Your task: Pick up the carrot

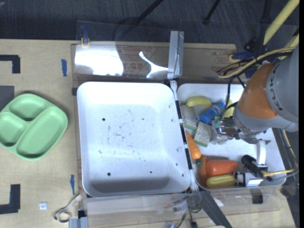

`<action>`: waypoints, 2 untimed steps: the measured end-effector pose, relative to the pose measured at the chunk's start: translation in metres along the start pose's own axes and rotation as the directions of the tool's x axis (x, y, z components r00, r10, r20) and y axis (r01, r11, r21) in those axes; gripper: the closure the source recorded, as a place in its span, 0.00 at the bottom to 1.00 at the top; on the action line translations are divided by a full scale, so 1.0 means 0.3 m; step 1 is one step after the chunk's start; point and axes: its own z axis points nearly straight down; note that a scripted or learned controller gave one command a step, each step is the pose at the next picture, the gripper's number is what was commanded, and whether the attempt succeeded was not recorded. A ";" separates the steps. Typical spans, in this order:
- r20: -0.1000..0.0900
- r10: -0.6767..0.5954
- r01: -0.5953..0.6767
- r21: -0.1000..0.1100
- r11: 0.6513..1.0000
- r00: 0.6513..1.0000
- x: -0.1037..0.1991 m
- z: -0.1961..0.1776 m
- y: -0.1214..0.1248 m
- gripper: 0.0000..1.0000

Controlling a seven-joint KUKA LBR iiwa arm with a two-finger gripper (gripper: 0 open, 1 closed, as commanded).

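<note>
Arm point(266, 99) reaching into right bin point(278, 141), jaws' state being hidden, I cannot tell, carrot point(193, 147) lying against that bin's left wall, left bin point(95, 99) sitting beside it, green tray point(31, 125) resting on worktop point(38, 56).

Arm point(266, 101) covering the right bin's point(275, 186) middle and far right corner, gripper point(223, 129) fingers lying too blurred to read, carrot point(192, 147) tucking partly under the bin's left edge, blue item point(210, 113) sitting too small to identify
</note>
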 end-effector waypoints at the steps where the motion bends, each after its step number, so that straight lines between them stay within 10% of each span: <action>1: -0.005 -0.059 0.059 0.012 0.998 0.998 0.063 -0.317 -0.150 1.00; 2: -0.001 0.300 -0.300 0.016 0.954 0.954 -0.097 -0.100 -0.195 1.00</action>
